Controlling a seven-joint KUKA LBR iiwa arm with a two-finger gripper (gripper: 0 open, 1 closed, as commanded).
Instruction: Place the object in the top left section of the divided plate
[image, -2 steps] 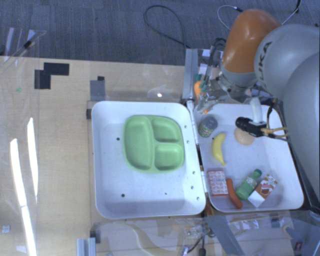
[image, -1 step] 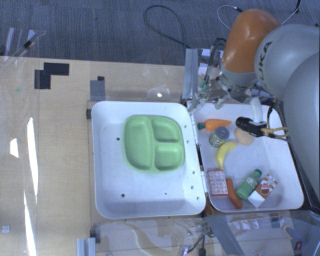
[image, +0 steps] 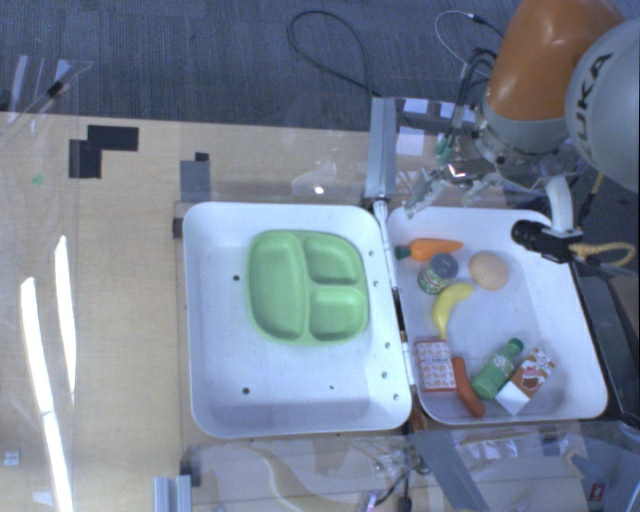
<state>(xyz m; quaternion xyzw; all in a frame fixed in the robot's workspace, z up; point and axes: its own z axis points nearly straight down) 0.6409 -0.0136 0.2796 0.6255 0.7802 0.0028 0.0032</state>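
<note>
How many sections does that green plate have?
3: one long section down the plate's left side, two smaller on the right, upper and lower.

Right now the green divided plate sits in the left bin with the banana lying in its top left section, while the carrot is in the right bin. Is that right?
Not quite. The camera view shows the banana in the right bin, below the carrot, not on the plate. The green divided plate does sit in the left bin.
</note>
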